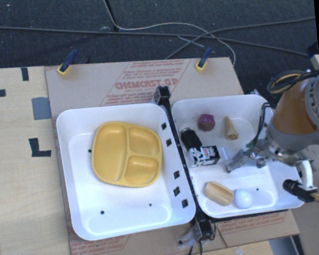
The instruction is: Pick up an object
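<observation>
The right bin (242, 101) holds several small items. A dark purple lump (206, 121) and a tan cone (230, 128) lie near its far wall. A black block (189, 137) and a black-and-white carton (206, 155) lie along its left side. A tan roll (218, 193) and a white ball (243, 198) rest near the front wall. My gripper (235, 163) hangs low over the bin's middle, just right of the carton and above the white ball, with nothing visibly in it. The arm's orange band (291, 115) sits over the bin's right edge.
The left bin (80, 178) holds a yellow divided plate (126, 153). A black divider strip (178, 167) runs between the bins. Both bins sit on a cardboard sheet (143, 77) clamped at its far edge, with cables trailing behind it.
</observation>
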Motion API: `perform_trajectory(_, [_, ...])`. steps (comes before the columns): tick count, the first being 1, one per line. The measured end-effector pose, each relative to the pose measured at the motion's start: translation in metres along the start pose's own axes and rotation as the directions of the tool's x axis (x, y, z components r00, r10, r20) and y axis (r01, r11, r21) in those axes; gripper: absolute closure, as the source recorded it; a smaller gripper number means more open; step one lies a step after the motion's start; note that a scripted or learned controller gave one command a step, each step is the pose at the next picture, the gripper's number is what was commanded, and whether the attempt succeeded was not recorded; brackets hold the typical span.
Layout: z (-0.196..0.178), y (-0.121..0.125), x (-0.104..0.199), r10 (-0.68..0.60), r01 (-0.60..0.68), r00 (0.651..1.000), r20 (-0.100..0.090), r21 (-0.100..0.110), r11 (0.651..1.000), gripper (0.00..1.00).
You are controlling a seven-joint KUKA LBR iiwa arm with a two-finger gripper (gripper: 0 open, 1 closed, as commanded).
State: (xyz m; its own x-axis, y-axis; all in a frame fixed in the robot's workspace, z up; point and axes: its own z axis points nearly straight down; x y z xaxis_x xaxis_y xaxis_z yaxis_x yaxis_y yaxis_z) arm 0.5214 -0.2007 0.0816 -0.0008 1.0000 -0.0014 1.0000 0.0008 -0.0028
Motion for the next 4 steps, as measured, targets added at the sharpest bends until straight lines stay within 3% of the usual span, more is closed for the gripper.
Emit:
perform_trajectory(1, [-0.011,0.001,-0.001,0.0,0.0,1.0,0.001,-0.002,1.0,1.0])
perform_trajectory(4, [-0.134,0.013,-0.003,-0.001,0.001,1.0,-0.001,-0.003,1.0,1.0])
